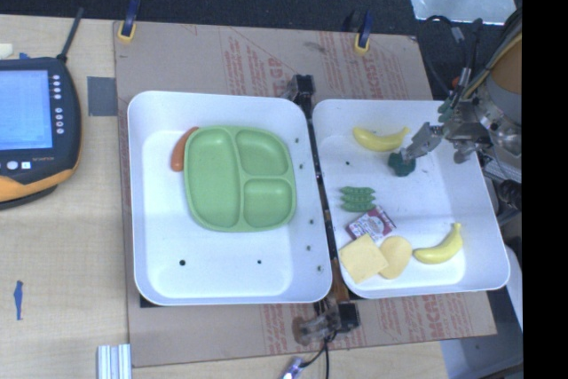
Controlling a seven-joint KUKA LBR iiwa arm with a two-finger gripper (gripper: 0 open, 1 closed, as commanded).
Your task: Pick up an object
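My jaws [404, 162] hang low over the right bin [475, 280], near its far edge, with my arm [497, 102] coming in from the right. Their dark tip sits just right of a banana [380, 138] lying along the far side of the bin. I cannot tell how far they are parted, or whether anything is between them; the tip is a small dark blur from up here.

Nearer the middle of the same bin lies a green pod cluster [358, 197], and just beyond it toward the near side a red-and-white packet [371, 225]. Touching the packet's near edge are a pale yellow block [362, 260] and a yellow round piece [396, 255], side by side. A second banana [439, 248] curves up at the near right corner, apart from the rest.

The left bin [222, 280] holds a green tray [240, 178] with three compartments, and an orange sausage [180, 151] pokes out along the tray's far left edge. On the counter [62, 280] to the left sits a pendant [31, 129] with a blue screen.
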